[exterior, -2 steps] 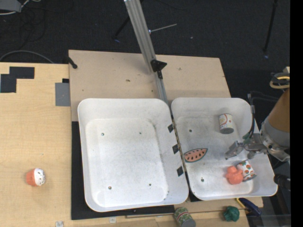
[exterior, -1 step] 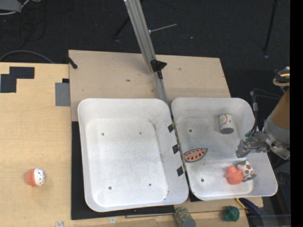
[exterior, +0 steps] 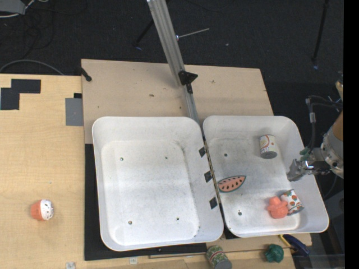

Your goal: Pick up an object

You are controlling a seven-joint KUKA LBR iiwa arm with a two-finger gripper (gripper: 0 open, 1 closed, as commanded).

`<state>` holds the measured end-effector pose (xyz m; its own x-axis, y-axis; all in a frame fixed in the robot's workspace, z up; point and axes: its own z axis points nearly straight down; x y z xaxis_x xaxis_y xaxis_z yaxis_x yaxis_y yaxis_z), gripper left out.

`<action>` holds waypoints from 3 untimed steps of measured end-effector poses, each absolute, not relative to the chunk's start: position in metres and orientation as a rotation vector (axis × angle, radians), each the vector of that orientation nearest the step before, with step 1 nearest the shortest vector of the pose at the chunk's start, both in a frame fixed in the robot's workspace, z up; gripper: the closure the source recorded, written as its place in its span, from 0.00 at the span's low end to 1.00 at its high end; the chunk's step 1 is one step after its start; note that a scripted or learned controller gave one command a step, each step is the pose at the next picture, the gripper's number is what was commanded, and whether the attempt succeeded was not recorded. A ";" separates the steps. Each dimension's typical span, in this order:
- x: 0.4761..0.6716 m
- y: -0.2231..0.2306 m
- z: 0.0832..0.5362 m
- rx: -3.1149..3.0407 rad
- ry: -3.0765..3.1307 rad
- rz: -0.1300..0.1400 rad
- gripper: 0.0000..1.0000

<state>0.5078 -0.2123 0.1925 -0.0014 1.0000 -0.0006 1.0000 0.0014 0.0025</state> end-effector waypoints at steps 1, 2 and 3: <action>0.509 -0.213 0.245 2.217 2.221 0.002 1.00; 0.514 -0.158 0.249 2.218 2.230 0.002 1.00; 0.525 -0.108 0.236 2.220 2.230 -0.001 1.00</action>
